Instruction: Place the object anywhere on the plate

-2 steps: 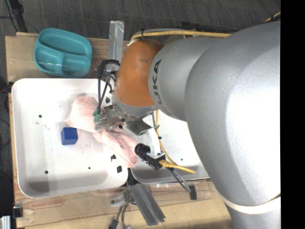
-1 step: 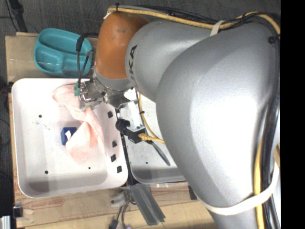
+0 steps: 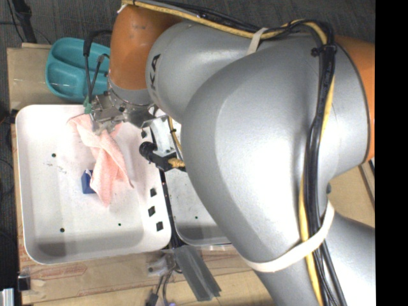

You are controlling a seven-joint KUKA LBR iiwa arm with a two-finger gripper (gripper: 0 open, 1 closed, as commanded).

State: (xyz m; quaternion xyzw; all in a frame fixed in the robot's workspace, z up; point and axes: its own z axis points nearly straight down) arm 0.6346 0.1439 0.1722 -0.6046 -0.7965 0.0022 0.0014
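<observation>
A teal plate [image 3: 67, 69] sits on the surface [image 3: 16, 59] at far left, behind the left bin [image 3: 38, 234]; a pink cloth [image 3: 108, 161] hangs over that bin beside a blue item [image 3: 86, 182], its top pinched in the tool [image 3: 102, 120]; the grey arm [image 3: 255, 145] covers the right bin [image 3: 194, 225].

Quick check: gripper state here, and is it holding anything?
Gripper: shut on the pink cloth, which hangs from it over the left bin.
</observation>
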